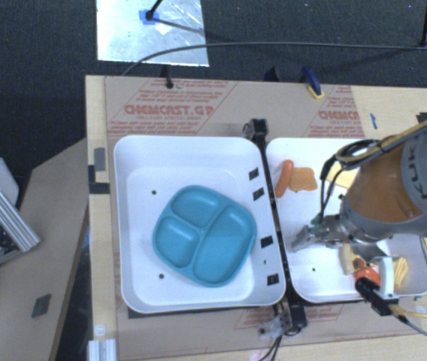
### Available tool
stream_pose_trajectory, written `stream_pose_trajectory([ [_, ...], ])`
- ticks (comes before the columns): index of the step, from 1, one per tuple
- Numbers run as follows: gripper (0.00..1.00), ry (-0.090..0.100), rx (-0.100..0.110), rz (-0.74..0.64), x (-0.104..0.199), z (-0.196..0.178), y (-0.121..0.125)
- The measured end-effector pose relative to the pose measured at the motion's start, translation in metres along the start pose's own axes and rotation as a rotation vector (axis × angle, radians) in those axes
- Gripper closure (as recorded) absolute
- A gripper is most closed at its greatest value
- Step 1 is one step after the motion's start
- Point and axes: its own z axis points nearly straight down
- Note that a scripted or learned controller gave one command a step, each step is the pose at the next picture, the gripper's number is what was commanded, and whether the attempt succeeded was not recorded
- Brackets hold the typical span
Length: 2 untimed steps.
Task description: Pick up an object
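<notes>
Several small objects [394,271] are seen at the near edge of the right bin [304,288], partly hidden under the arm's wrist. Just beyond, the gripper [304,238] is lowered over bare bin floor, nothing gripped; how wide it stands cannot be told. Farther back lie orange pieces [295,179]. Empty air could be grasped, since nothing lies under the tips.

A smooth, glossy blue plastic plate [204,235] is seen in a matt white plastic bin [191,153] on printed brown cardboard [176,105].
</notes>
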Motion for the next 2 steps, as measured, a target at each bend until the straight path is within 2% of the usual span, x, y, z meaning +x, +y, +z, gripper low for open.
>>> stream_pose_trajectory([
  [1,1.0,0.003,-0.004,-0.003,0.001,-0.013,0.002],
  [2,1.0,-0.001,-0.004,-0.003,-0.001,-0.063,-0.006],
])
